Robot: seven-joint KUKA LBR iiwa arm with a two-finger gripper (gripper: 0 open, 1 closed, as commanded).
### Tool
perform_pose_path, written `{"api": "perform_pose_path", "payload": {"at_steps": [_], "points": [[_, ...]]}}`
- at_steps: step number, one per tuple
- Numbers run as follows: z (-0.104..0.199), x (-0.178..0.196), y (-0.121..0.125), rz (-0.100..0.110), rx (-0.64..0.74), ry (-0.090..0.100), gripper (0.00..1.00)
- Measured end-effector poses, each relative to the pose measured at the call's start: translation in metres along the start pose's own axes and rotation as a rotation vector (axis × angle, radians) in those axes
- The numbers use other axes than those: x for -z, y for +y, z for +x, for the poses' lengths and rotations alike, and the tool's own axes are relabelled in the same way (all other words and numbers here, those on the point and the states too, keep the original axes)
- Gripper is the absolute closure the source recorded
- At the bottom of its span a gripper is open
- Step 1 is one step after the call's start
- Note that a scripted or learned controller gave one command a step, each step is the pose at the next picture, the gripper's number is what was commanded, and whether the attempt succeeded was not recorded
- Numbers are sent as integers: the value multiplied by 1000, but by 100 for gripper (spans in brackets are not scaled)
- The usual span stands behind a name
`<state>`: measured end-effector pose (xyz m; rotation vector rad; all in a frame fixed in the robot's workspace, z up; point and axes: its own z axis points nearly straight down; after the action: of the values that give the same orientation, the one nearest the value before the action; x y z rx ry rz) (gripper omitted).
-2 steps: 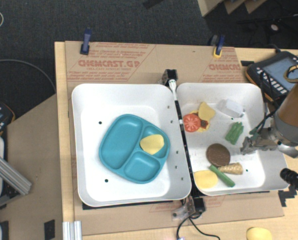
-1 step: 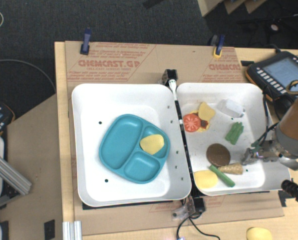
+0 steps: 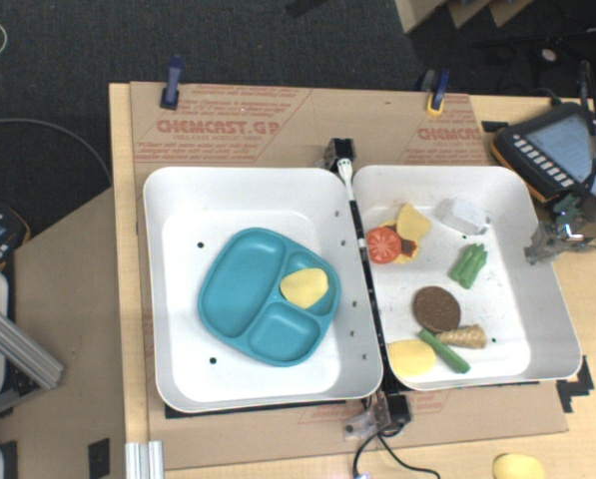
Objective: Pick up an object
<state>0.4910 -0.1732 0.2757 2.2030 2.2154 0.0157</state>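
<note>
My hand (image 3: 555, 236) hangs at the outer right rim of the right-hand shallow white plastic bin (image 3: 522, 362), and I cannot tell how it is set, wide or narrow. The nearest thing to it is the small green ridged toy vegetable (image 3: 468, 265), lying in that bin just to my hand's left and slightly nearer the camera, its long axis slanting from upper right to lower left. I judge a short reach leftward and down would suit, turning my hand across that axis.

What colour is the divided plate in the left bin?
Teal blue; the divided plate shows best in the camera view.
</note>
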Motion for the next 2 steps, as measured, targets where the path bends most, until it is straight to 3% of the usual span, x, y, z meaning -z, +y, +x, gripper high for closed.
{"api": "perform_pose_path", "payload": {"at_steps": [1, 2], "points": [[-32, -64, -15, 25, -9, 7, 100], [-50, -142, -17, 26, -8, 7, 100]]}}
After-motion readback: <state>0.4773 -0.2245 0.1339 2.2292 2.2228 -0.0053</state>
